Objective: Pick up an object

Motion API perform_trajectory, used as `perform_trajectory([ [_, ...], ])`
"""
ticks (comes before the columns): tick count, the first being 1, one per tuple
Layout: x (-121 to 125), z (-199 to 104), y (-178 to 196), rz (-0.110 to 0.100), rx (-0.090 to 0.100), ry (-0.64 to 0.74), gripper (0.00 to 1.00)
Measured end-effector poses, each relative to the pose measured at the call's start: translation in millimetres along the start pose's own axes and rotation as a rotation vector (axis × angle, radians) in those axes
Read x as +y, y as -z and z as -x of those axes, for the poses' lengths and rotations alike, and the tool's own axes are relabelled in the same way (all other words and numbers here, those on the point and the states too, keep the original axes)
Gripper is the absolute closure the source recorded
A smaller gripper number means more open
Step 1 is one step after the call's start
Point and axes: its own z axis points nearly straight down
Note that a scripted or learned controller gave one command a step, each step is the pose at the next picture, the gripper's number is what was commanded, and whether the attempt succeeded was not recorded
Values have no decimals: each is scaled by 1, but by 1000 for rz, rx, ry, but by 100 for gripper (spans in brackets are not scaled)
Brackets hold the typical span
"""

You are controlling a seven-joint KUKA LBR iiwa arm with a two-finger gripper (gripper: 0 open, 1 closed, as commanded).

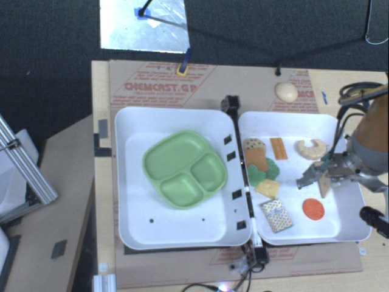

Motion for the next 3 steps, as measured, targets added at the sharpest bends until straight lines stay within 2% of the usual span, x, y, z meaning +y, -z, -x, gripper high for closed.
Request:
perform_trajectory([
  [1,3,0,5,12,-3,3,0],
  [3,5,-9,-81,8,-1,1,0],
])
